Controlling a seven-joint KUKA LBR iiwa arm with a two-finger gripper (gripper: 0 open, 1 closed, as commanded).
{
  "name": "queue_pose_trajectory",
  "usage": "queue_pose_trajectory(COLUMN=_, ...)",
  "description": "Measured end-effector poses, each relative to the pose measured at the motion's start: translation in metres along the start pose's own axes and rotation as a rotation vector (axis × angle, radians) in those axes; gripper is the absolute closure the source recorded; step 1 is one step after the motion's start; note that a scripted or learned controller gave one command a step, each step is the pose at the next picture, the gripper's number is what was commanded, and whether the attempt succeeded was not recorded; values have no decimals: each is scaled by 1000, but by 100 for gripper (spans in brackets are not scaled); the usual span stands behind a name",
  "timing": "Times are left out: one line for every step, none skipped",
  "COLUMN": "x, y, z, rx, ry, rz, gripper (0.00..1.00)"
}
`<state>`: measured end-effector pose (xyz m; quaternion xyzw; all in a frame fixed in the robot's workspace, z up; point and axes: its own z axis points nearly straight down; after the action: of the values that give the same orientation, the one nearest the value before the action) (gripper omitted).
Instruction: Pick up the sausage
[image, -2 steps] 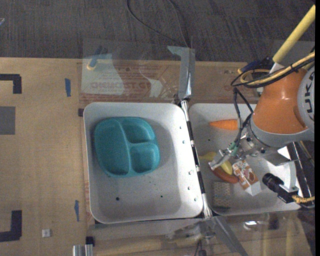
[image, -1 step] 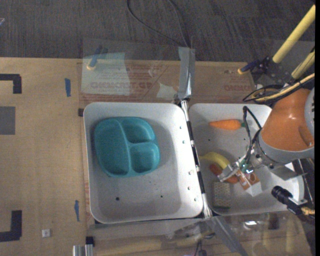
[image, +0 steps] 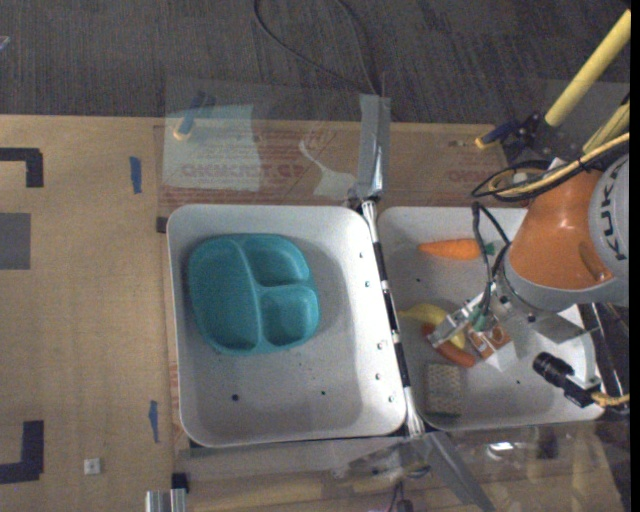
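Arm (image: 575, 235): grey with an orange band, reaching in from 3 o'clock over the right bin
Gripper (image: 452, 338): low inside the right bin, pointing toward 8 o'clock; whether it is wide, narrow or holding anything I cannot tell
Sausage (image: 457, 354): a small orange-red piece on the floor of the right bin, right at the gripper's tip, partly hidden by it
Banana (image: 423, 315): yellow, just at 10 o'clock from the gripper tip, near the bin's left wall
Carrot (image: 450, 249): orange, lying flat at 12 o'clock in the right bin, well apart from the gripper
Sponge (image: 443, 388): a grey-brown mesh-textured square at 6 o'clock from the gripper, near the bin's lower rim
Right bin (image: 520, 400): white, shallow
Left bin (image: 300, 400): white, holds a teal divided plate (image: 253, 292) toward its 10 o'clock part
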<state>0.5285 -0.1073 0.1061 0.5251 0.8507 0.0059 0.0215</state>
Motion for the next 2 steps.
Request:
queue_pose_trajectory(x=-23, y=8, z=-27, rx=27, ry=28, rz=-113, gripper=0)
queue_pose_trajectory(x=13, y=-26, z=-2, rx=-24, ry=-18, rz=194, gripper=0)
